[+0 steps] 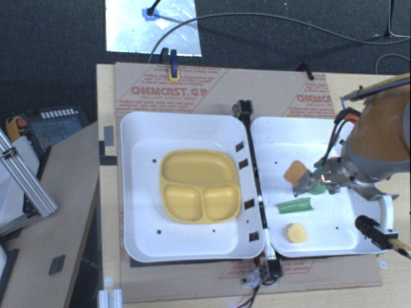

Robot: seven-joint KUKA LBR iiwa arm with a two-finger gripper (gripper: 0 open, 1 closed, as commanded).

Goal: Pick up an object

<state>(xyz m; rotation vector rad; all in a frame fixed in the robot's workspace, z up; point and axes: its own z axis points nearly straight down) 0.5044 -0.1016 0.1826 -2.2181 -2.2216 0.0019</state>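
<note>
Bins sit side by side on the surface (109, 191). Left bin (138, 172) carries a yellow sectioned tray (196, 186). Over in the right bin (282, 133), an orange-brown block (295, 171) lies touching the claw (307, 183), just up-left of its tip. A green stick (295, 205) rests just below the claw, a pale yellow round piece (297, 233) lower still. Claw open or closed? Cannot tell from here.

- arm (384, 140): wide orange band, grey rounded body below it
- black cables (334, 143) loop down arm's left side, one with an orange-red tip
- gripper (313, 181): small, grey metallic
- white bracket (386, 210) with black part at lower end
</note>
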